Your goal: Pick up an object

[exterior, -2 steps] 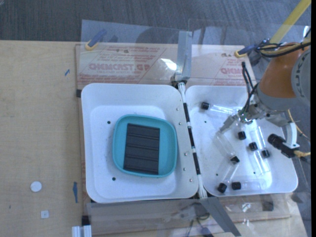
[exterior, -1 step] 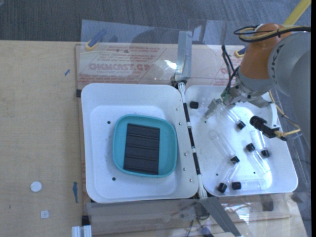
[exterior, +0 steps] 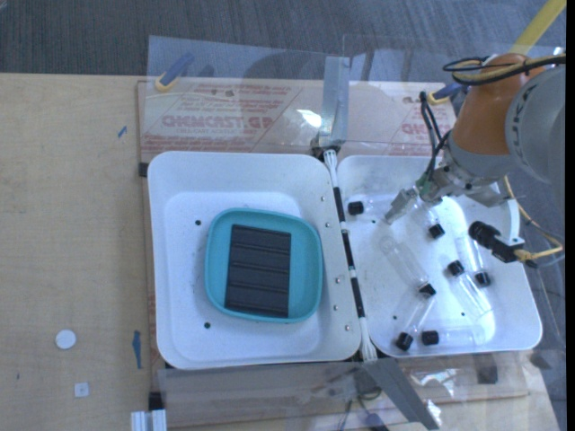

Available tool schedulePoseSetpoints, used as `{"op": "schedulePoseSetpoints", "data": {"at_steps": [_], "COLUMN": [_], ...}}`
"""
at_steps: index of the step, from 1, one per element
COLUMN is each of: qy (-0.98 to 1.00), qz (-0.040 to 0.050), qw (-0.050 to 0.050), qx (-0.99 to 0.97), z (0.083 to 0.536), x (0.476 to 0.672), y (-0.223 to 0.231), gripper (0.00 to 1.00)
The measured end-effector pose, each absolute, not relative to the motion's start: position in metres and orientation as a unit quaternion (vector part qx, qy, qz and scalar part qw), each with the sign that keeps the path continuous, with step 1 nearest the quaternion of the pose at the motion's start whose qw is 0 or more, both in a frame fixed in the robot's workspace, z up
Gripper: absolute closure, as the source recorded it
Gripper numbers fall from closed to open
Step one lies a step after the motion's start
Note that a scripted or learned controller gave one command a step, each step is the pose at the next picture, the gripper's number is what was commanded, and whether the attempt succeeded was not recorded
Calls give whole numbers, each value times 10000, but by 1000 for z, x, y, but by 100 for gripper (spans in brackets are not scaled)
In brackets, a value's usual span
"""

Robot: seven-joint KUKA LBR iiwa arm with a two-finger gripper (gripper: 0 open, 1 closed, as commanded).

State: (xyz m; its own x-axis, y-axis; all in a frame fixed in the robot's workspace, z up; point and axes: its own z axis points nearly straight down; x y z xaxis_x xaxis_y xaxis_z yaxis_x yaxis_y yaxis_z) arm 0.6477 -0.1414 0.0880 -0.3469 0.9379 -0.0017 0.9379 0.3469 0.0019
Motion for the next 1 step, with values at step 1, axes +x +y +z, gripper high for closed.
{"op": "schedulePoseSetpoints", "data": {"at_steps": [1], "qy": [8200], "qz": [9], "qw": [29], "qx": [5724], "z": [89], "x": [604], "y": [-161], "gripper": [0]}}
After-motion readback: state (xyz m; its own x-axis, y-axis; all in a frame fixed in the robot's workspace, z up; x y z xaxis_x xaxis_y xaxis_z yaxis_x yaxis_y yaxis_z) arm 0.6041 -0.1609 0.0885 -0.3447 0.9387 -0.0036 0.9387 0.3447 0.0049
